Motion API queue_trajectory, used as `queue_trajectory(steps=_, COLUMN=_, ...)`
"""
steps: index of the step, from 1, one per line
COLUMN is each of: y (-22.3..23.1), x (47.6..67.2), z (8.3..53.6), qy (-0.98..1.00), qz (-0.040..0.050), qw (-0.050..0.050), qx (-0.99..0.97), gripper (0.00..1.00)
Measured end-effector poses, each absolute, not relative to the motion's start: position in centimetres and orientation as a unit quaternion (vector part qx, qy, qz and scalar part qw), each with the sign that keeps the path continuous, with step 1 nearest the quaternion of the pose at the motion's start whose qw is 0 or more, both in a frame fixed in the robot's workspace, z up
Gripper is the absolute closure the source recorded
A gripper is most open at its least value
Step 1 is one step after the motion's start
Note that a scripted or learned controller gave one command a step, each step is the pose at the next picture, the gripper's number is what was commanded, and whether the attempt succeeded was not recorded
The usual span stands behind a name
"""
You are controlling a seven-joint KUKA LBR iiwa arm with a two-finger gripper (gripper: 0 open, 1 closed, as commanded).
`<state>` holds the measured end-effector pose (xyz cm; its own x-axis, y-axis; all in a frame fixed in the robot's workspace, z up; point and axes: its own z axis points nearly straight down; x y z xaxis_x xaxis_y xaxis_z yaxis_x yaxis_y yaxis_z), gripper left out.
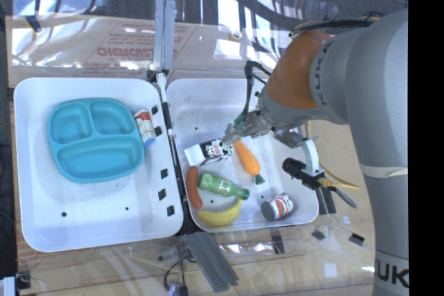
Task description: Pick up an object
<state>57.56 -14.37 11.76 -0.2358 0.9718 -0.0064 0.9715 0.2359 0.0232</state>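
**Arm reaching into the right bin, gripper low over the clutter**

Across the right side, the grey arm (361, 73) is leaning in over the right bin (208, 97), its orange band facing the camera. Both white bins are sitting side by side on the surface (104, 45). Filling much of the left bin (35, 170), a blue divided plate (96, 138) is lying flat, with a small can (145, 127) touching its right edge. Down in the right bin, the gripper (241, 129) is hanging just above a carrot (248, 158) and beside a small black-and-white carton (216, 150); whether it is clenched or released I cannot tell. Nearer the front wall, a banana (220, 213) is lying under a green bottle (222, 185), a sausage (193, 188) is resting just left of them, and a tipped can (277, 206) is sitting to their right.
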Motion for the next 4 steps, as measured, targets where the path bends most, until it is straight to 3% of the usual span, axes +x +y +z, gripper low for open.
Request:
queue_trajectory(steps=1, y=-14.5, x=57.5, z=11.8, qy=0.786, qz=0.0064, qw=0.011, qx=0.619, gripper=0.0)
queue_trajectory(steps=2, y=-17.8, x=56.0, z=10.5, qy=0.748, qz=0.0106, qw=0.008, qx=0.663, gripper=0.0)
queue_trajectory(steps=3, y=-17.7, x=56.3, z=11.8, qy=0.75, qz=0.0124, qw=0.01, qx=0.661, gripper=1.0)
queue_trajectory(steps=4, y=-17.8, x=56.3, z=11.7, qy=0.75, qz=0.0117, qw=0.01, qx=0.661, gripper=0.0)
